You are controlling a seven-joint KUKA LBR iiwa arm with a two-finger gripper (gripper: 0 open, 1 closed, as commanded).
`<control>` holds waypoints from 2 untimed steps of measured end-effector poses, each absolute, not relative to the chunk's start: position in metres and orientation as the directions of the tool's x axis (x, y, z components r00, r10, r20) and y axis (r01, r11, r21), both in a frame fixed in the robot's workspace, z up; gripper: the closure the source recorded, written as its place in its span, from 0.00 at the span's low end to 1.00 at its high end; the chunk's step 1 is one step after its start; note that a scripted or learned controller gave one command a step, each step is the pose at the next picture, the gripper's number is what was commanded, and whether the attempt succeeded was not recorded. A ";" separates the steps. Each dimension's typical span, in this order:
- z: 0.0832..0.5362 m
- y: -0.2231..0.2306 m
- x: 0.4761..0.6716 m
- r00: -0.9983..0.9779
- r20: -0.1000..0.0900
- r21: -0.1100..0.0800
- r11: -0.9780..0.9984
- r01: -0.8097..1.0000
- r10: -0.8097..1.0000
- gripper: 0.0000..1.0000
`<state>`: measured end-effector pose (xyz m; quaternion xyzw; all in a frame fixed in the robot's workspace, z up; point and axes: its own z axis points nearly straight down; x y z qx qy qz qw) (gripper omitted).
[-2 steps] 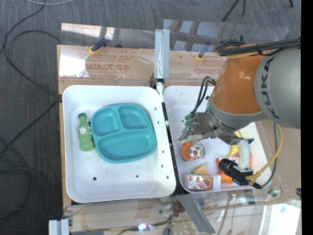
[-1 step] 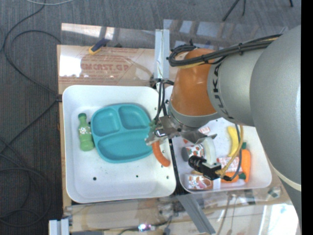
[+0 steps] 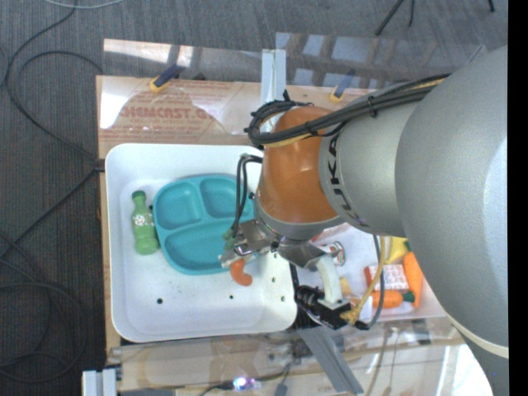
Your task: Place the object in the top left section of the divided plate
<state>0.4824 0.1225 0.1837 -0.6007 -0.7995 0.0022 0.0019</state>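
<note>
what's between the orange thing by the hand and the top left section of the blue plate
Nothing visible blocks the way. The small orange object lies on the bin floor just off the divided plate, under the hand. The green bottle lies off the plate's far side, away from that path.

Dark grey carpet with cables surrounds the bench.

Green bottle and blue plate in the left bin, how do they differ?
The bottle is green, narrow and lies on its side on the bin floor; the plate is blue-teal, wide, flat and split into sections. The bottle lies fully in sight, while the plate's right edge is covered by the arm. Both rest in the left bin, side by side.
</note>
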 end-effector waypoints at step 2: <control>0.226 0.150 0.507 -0.421 -0.001 -0.004 0.421 0.907 0.907 1.00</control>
